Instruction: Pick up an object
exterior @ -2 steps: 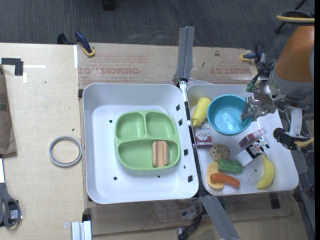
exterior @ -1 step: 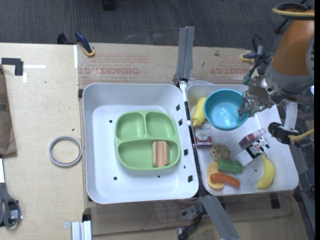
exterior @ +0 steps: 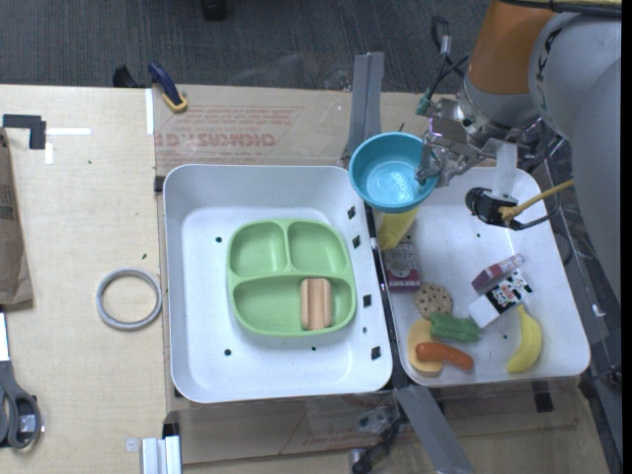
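Above the bins' divider, the hand [exterior: 432, 171] grips a blue bowl [exterior: 393, 173] hiding a yellow object [exterior: 395, 229]

A grey ring [exterior: 129, 298] is seen on the bench [exterior: 79, 215], left of the bins; scissors [exterior: 18, 418] lie near the lower left corner; a brown bag [exterior: 12, 227] is placed at the left edge.

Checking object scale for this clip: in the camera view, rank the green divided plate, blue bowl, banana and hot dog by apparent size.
1. green divided plate
2. blue bowl, raised at the gripper, so nearness may enlarge it
3. banana and hot dog: alike, not ranked
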You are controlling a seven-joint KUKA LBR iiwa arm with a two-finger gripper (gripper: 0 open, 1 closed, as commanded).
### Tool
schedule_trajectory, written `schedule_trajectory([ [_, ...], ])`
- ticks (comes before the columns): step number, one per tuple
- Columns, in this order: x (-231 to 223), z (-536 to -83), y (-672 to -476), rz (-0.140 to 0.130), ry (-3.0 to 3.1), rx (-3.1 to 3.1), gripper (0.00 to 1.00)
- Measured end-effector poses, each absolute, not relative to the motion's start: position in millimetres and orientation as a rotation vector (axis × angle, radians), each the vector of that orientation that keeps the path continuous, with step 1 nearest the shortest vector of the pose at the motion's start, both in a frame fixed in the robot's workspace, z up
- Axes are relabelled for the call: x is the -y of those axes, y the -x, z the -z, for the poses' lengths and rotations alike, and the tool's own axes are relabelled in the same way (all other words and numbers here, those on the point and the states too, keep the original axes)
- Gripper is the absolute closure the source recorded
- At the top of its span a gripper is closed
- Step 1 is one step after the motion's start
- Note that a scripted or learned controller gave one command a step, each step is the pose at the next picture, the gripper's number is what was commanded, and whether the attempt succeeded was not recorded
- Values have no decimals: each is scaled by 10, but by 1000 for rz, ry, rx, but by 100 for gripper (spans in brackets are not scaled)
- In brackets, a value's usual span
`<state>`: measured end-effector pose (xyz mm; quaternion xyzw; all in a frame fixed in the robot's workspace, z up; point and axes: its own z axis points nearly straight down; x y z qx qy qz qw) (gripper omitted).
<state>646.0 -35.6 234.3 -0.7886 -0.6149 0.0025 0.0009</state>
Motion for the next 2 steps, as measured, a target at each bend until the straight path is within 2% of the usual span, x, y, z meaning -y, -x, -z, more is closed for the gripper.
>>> schedule_trajectory([
  [1, -41, -2847, -6588, -6, 2202, 2241, 100],
  [2, 90, -2309, -5840, -7, 2043, 2383, 100],
])
